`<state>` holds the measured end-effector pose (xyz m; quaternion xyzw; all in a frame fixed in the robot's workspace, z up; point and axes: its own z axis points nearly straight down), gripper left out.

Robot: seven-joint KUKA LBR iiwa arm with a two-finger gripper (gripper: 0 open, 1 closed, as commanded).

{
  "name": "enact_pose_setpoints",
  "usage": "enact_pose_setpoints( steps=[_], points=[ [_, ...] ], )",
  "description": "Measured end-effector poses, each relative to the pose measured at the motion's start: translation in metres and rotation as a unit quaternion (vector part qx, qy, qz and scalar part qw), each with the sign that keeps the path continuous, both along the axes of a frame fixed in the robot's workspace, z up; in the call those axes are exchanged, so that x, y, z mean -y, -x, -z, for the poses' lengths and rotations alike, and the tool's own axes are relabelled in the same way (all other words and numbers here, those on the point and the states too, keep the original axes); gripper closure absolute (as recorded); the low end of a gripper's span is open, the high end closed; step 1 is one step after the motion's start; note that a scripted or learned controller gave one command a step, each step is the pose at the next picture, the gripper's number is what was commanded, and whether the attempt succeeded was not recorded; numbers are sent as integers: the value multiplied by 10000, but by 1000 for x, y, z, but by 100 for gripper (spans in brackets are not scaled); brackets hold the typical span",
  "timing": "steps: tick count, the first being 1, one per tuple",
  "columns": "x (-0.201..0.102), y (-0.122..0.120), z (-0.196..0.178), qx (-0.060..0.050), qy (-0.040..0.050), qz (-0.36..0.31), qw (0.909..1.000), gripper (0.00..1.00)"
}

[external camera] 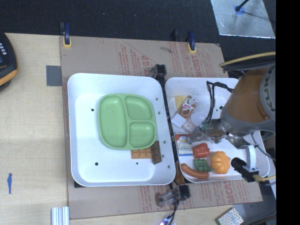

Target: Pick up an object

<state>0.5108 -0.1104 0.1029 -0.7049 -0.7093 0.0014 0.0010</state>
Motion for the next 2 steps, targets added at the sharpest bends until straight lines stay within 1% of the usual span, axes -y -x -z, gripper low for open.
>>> enact_pose_setpoints(
  steps=[1, 2],
  points=[
    [-12, 29, 8, 76, 29, 32, 10000, 0],
    [-12, 29, -3, 54, 16, 10, 10000, 100]
  ],
)
